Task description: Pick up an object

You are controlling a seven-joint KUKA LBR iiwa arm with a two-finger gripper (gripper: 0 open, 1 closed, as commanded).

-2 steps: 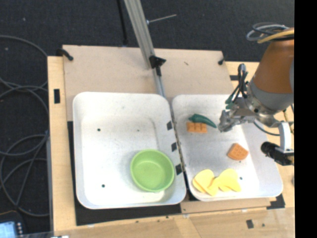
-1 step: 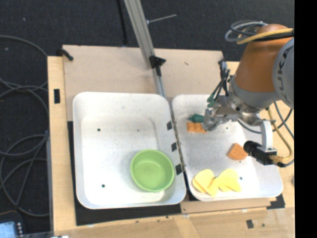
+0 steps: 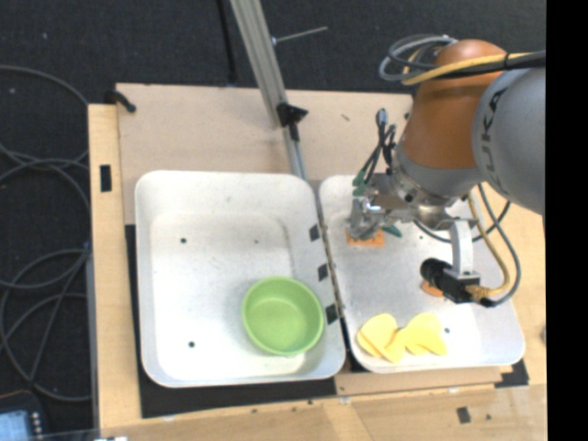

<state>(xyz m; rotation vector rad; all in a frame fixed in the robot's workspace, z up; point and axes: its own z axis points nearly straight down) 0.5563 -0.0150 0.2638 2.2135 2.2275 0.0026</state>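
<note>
Tan bench (image 3: 197,127), white bins (image 3: 184,209), perhaps dark carpet (image 3: 101,26).

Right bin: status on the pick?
Gripper low over orange piece, far left of right bin. No grasp visible. Yellow pieces near front, clear of it.

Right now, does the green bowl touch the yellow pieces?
Apart. The camera view shows the bowl in the left bin, the yellow pieces in the right bin.

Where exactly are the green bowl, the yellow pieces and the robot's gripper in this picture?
green bowl (image 3: 282,314): camera view, on the bowl's inner floor, in the left bin.
yellow pieces (image 3: 401,336): camera view, on the middle of the pile, in the right bin.
gripper (image 3: 365,225): camera view, at its fingertips, just above an orange object.
</note>
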